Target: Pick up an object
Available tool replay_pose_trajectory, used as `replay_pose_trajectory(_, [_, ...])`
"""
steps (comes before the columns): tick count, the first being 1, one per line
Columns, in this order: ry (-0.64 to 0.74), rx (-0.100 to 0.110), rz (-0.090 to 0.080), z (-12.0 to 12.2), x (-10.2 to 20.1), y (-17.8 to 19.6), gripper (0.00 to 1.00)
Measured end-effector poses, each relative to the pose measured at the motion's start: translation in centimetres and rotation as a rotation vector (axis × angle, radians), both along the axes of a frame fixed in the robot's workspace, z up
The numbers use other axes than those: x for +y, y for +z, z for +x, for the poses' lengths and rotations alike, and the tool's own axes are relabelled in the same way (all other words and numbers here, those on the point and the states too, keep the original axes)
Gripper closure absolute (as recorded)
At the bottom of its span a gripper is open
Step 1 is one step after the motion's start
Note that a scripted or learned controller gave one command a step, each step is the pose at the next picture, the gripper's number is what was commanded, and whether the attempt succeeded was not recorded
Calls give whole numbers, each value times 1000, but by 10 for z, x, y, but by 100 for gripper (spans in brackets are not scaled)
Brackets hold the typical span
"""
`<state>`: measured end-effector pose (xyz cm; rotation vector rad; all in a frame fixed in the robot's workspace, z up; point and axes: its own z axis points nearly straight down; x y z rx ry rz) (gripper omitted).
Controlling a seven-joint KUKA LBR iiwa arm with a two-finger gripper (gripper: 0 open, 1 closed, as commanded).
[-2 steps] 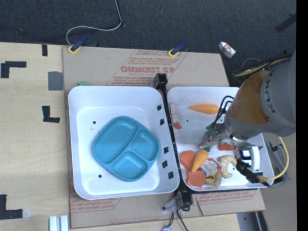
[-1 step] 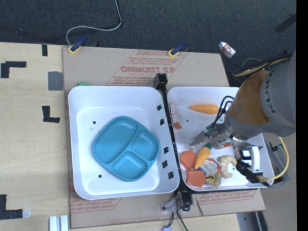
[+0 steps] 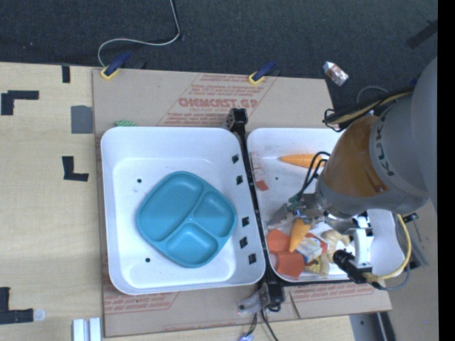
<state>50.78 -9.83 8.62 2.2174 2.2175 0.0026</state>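
Over right bin (image 3: 284,137) — claw (image 3: 302,215) among food.

You see a brown cardboard sheet (image 3: 206,105) lying flat on the bench (image 3: 43,212), and two white bins (image 3: 114,190) sit side by side on it.

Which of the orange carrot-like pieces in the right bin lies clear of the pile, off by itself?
The carrot near the right bin's far wall. It lies alone on bare white floor, while the other orange piece sits in the clutter under the arm.
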Motion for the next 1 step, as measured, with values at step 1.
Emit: replay_pose_trajectory(1, [0,-2,-1,1,0,10,100])
